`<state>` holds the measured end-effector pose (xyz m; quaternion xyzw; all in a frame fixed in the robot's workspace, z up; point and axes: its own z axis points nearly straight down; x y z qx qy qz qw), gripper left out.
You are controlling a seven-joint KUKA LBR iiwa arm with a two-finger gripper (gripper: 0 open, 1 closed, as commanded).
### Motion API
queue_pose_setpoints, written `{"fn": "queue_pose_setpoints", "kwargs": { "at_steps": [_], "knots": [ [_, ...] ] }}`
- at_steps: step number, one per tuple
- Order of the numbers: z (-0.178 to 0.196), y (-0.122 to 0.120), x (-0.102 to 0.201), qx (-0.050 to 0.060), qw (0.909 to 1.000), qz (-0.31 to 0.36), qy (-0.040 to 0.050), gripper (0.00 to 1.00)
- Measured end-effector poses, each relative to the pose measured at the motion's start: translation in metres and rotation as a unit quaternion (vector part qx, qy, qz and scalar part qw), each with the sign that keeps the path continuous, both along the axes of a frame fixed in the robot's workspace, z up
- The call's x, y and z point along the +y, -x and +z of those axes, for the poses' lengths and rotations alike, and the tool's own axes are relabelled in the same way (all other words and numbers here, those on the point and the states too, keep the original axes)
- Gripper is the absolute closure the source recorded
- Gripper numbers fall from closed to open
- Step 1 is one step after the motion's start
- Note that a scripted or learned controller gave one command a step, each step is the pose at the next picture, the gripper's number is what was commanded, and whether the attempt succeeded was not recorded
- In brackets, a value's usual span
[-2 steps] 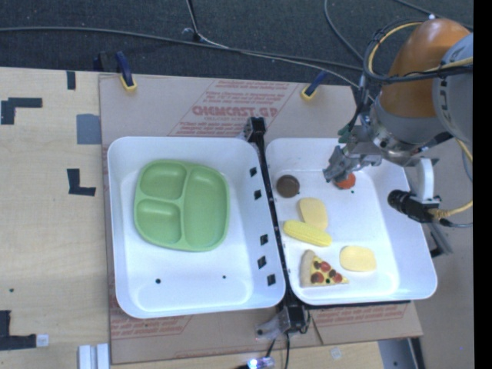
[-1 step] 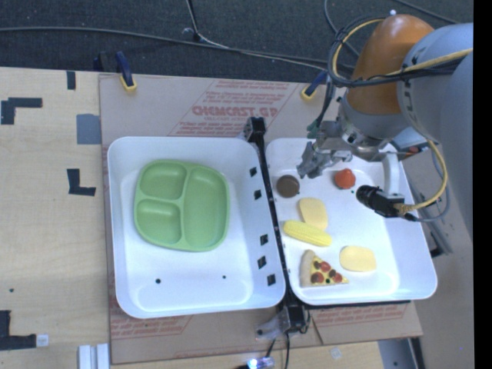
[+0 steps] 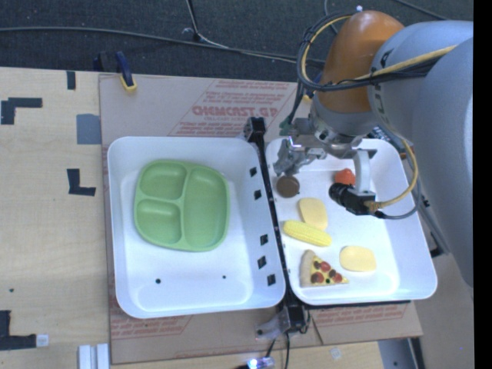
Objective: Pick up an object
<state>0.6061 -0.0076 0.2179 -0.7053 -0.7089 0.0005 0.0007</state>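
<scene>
Brown round piece (image 3: 287, 186) lay in the right bin (image 3: 415, 283), near its left wall, directly below the gripper (image 3: 290, 158). Whether anything was gripped could not be told. A good descent would centre on it, avoiding the yellow slice (image 3: 313, 211).

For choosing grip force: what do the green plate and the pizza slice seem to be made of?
The green plate looks like moulded plastic with a matte finish: uniform colour, rounded rim, three pressed compartments. The pizza slice appears to be a toy, probably plastic or rubber: flat painted toppings and clean edges, but hardness cannot be judged.
</scene>
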Motion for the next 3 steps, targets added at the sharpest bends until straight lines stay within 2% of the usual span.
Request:
{"fn": "queue_pose_setpoints", "kwargs": {
  "at_steps": [1,2,3],
  "knots": [
    [-0.005,-0.008,0.050,0.000,1.0000,0.001,-0.0002,1.00],
    [-0.010,-0.029,0.095,0.000,1.0000,0.000,-0.0002,1.00],
    [-0.009,-0.029,0.093,0.000,1.0000,-0.001,0.0005,0.00]
  ]
}}
